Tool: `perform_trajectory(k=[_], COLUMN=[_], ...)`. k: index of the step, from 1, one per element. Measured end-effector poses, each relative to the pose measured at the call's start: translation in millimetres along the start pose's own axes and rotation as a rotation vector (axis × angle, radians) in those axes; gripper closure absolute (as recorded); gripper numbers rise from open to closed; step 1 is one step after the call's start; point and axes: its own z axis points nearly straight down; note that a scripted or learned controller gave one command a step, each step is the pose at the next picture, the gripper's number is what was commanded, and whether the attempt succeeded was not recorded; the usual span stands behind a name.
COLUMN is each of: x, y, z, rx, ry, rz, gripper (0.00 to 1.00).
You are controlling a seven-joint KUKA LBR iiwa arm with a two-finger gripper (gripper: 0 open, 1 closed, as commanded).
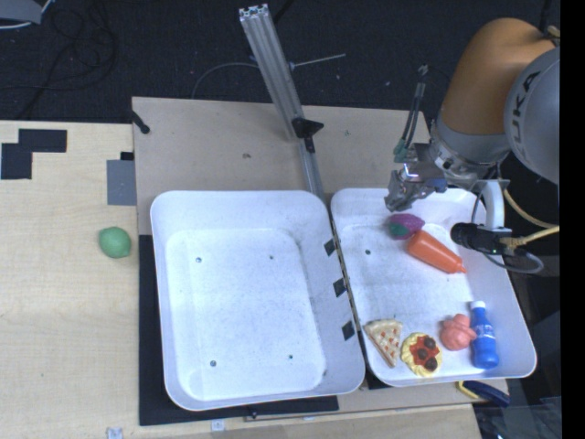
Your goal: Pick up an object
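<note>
Gripper (pixel 403 193) hovers just above the purple-and-green toy vegetable (pixel 402 224) at the far end of the right bin (pixel 384 273), beside the orange carrot (pixel 435 251); grip state cannot be told, nothing visibly lifted, pick not yet done.

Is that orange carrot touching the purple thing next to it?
Touching. The camera view shows the carrot with its blunt end against the purple thing, no white bin floor between them.
</note>
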Motion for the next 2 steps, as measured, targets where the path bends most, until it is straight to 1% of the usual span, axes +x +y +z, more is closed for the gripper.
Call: perform_trajectory(k=[1,2], x=[57,103], y=[-10,-15], z=[-5,-9], rx=[-0.001,-0.001], ry=[0.000,0.000], rz=[0.000,0.000], gripper=[1.00,1.00])
